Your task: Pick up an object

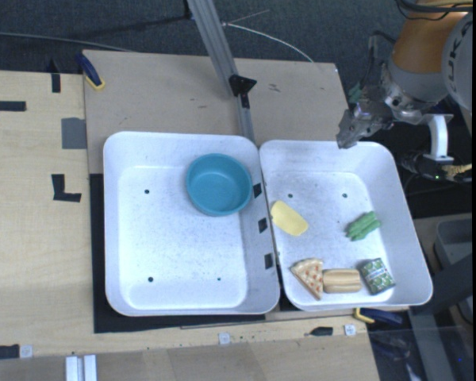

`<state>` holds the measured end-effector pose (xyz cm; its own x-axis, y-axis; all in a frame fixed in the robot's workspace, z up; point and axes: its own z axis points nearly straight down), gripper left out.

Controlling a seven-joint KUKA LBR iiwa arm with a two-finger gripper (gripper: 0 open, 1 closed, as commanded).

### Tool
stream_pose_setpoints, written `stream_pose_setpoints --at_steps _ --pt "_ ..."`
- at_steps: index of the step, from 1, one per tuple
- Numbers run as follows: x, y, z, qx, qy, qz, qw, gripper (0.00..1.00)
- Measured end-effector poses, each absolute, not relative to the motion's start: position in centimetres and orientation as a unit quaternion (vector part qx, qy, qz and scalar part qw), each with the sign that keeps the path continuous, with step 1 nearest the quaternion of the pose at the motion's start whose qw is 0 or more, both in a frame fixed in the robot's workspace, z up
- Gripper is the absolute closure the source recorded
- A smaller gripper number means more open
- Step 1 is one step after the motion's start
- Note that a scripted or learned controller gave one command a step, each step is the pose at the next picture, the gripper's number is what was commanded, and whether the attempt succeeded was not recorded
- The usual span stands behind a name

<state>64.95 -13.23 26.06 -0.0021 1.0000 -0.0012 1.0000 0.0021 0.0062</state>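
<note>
Gripper (349,136) poised over the far rim of the right bin (397,173); whether its jaws are apart cannot be told. Candidate objects lie well apart from it: yellow piece (289,218), green vegetable (362,225), pizza slice (308,277), hot dog (341,280). A blue bowl (218,183) occupies the left bin (127,213).

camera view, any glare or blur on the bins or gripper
Camera view: lighting is even and soft, with no harsh glare on the white bins; the blue bowl and small items look sharp enough; the gripper at the right bin's far rim is slightly soft, its detail hard to read.
</note>
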Motion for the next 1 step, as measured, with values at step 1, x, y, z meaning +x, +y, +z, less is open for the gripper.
stream_pose_setpoints --at_steps 1 --pt "61.41 -8.9 25.24 0.706 0.708 -0.001 -0.002 1.0"
